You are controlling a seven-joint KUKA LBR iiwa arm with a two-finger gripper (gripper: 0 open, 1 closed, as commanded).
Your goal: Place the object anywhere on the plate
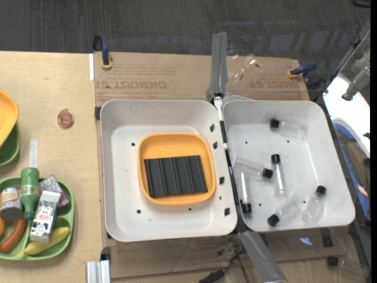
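Observation:
An orange plate [175, 142] lies in the middle of the left white bin [118, 158]. A dark grey ridged rectangular slab [175, 176] lies flat on the plate and covers most of its base. In the right white bin [333, 158] several clear vials with black caps lie scattered: one near the back [287, 126], two near the middle [277, 173] [254, 168], one along the left wall [244, 192], and two near the front [284, 211] [313, 202].
Left of the bins, on the wooden bench, a green tray [62, 234] holds toy food and a small bottle. An orange bowl [5, 119] sits at the left edge, with a small pink disc [65, 119] nearby. Clamps [104, 56] [300, 71] pin the cardboard behind the bins.

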